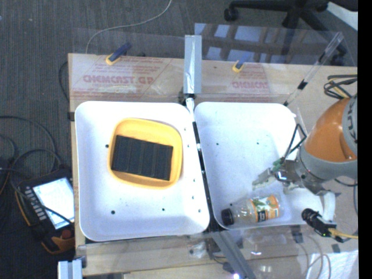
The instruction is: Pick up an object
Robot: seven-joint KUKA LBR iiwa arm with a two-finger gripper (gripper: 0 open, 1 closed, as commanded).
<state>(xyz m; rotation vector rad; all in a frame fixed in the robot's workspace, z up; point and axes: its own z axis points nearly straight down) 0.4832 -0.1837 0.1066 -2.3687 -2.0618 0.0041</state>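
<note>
Tool (pixel 268 176) first: the two-finger metal tool sits low over the right-hand shallow white plastic bin (pixel 244 127), near that bin's front right part, with its pale tips pointing left toward the middle of the bin. From this slanted view I cannot tell whether the tips are spread or pressed together, and nothing visible sits between them. Behind it, the grey arm with the orange band (pixel 328 138) comes in from the right edge, its big rounded orange section hanging over the bin's right rim.

Just in front of the tool, lying on its side along the bin's front wall, is a small clear plastic bottle with a dark cap and an orange-and-green label (pixel 256 210). Cap end points left, toward the front left corner. Bottle and tool are close but apart.

Move left across the divider and you reach the left-hand shallow white plastic bin (pixel 93 214). In its middle rests a yellow rounded-square plastic dish (pixel 125 131), and lying across the dish is a flat black rectangular slab with ribbed sections (pixel 142 157).

Both bins stand on the pale wooden desk (pixel 133 80), which carries red lettering under a clear sheet at the back. Off the desk's left side, on the dark carpet, lies a handheld pendant with a lit screen (pixel 49 199) and black cables.
</note>
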